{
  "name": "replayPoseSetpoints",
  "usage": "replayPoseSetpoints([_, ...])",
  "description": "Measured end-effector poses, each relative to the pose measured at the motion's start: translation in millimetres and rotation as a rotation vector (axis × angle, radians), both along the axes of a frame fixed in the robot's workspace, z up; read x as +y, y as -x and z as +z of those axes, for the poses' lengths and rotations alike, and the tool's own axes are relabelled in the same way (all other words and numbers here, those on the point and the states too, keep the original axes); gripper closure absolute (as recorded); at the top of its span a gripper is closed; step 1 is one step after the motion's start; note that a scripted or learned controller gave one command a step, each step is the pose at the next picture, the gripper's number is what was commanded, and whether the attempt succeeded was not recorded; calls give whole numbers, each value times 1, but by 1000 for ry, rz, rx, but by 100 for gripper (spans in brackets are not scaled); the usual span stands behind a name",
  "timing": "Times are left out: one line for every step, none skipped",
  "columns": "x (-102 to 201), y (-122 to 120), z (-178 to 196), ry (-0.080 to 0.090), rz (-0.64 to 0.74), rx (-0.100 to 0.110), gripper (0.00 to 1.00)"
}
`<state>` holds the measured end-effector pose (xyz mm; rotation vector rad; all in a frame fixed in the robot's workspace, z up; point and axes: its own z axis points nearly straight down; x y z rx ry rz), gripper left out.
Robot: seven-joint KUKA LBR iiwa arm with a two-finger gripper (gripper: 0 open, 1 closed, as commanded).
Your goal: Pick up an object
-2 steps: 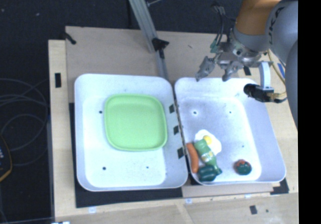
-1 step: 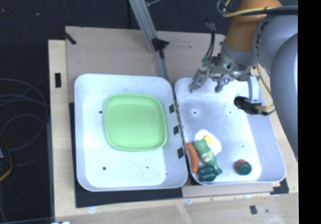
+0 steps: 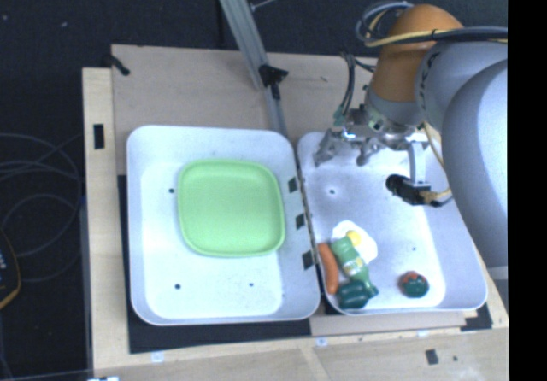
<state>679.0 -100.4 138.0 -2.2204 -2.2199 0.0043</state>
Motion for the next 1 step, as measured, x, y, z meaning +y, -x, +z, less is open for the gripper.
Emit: replayPoseSetpoints([-1,1,-39,0,0,-1,0])
